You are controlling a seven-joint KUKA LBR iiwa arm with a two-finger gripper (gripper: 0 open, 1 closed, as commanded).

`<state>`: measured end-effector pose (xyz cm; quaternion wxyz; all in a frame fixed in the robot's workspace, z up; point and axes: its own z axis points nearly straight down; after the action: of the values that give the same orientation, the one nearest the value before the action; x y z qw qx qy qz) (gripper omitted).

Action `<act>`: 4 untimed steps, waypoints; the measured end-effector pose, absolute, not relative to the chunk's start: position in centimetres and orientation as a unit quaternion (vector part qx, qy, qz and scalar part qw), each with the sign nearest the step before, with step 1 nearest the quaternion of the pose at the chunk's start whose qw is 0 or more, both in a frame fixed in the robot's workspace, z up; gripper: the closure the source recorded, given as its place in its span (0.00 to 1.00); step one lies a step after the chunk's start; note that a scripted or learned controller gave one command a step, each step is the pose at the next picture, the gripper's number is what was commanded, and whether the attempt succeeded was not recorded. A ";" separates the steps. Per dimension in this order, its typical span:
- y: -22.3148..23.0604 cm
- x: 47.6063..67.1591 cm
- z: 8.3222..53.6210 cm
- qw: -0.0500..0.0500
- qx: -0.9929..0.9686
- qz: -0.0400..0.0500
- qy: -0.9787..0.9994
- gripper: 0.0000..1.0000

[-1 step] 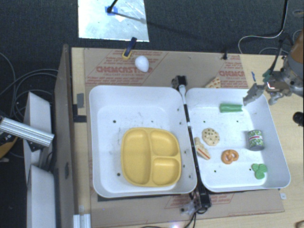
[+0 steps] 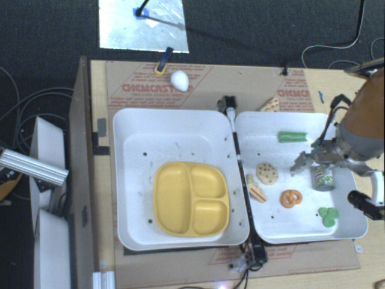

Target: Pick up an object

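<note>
Green-flecked shaker [image 2: 324, 177] (near bin rim [image 2: 360, 209])

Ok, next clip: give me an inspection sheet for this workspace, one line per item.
Surface: two white bins, left bin and right bin, on a cardboard-covered bench.
Job's things: in the right bin, green block, cookie, pretzel, hot dog, green toy.
Clutter: yellow divided plate in the left bin; white egg on the cardboard.
Grippers: gripper low in the right bin.
Cables: black cables on the floor at left.
Surroundings: dark carpet.
</note>
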<state>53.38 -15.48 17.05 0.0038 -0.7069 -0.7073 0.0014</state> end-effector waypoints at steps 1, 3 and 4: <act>-13.3 50.7 10.8 0.003 -0.707 0.001 -0.708 0.00; -18.8 55.4 8.5 0.011 -0.704 -0.006 -0.710 0.00; -20.8 59.2 22.6 -0.009 -0.705 -0.004 -0.709 0.00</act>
<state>59.23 -20.76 22.65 -0.0092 -0.7049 -0.7092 -0.0042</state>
